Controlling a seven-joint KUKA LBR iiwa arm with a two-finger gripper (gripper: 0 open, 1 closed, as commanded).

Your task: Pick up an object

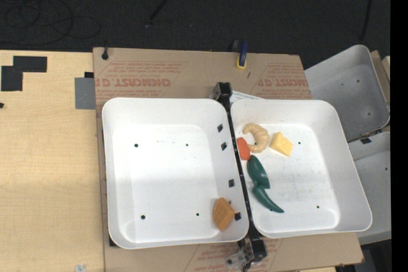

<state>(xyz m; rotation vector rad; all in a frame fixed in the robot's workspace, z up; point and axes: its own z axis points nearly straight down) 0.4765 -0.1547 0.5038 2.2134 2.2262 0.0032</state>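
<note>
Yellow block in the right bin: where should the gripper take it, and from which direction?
Probably straight down from above, fingers closing across the flat opposite sides of the yellow block. It lies tilted like a diamond, so the wrist would need turning to match. Its right and lower sides face bare floor of the right bin; the beige curled piece sits close on its left, so avoid that side.

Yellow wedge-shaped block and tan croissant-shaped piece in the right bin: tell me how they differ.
The yellow wedge-shaped block is bright yellow with flat faces and straight edges; the tan croissant-shaped piece is pale beige, curved into an arc, with a ridged surface. The block lies nearer the bin's middle; the croissant piece sits closer to the divider, next to an orange piece. Both are small, lie side by side and rest on the floor of the right white bin.
</note>
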